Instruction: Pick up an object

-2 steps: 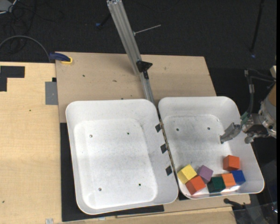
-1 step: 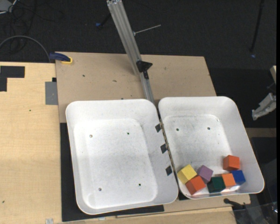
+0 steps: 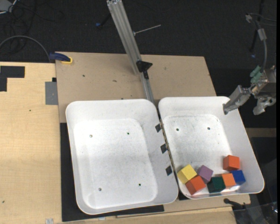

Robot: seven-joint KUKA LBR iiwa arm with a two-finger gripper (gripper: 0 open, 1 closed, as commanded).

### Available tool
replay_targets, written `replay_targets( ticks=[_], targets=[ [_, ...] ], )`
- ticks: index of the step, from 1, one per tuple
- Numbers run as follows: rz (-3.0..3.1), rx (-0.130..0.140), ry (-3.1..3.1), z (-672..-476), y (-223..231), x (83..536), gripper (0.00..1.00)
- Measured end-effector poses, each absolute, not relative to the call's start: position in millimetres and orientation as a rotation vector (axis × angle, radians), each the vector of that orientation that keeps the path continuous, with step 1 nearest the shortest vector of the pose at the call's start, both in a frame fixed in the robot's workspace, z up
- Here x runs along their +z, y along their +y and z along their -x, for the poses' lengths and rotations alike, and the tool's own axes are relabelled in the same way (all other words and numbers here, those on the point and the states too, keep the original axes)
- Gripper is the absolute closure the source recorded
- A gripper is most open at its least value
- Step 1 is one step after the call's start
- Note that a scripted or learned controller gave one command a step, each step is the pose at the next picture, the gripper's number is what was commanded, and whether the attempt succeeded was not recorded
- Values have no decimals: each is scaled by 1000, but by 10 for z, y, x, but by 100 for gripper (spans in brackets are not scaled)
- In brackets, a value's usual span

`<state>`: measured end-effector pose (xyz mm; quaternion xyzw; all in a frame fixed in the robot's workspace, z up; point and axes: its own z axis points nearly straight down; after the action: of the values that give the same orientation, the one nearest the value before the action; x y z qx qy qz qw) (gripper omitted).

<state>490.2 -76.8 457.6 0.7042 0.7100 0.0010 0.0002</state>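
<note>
Currently the gripper (image 3: 246, 101) hovers at the right bin (image 3: 210, 107) far rim, fingers seemingly apart, holding nothing. 7 blocks (image 3: 212, 175) cluster well apart, in the bin's near corner.

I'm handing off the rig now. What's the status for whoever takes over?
Claw: at the right bin's far right corner, above the rim, holding nothing.
Blocks: all clustered in the right bin's near corner: yellow, purple, two red-orange, green, orange, blue.
Done: nothing picked.
Left: descend on one block, grasp, lift.
</note>
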Motion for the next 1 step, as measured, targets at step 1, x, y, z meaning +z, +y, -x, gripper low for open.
replay_targets(
  ticks=[1],
  targets=[
    [-2209, 8, 2229, -4875, -35, 5318, 0]
  ],
)
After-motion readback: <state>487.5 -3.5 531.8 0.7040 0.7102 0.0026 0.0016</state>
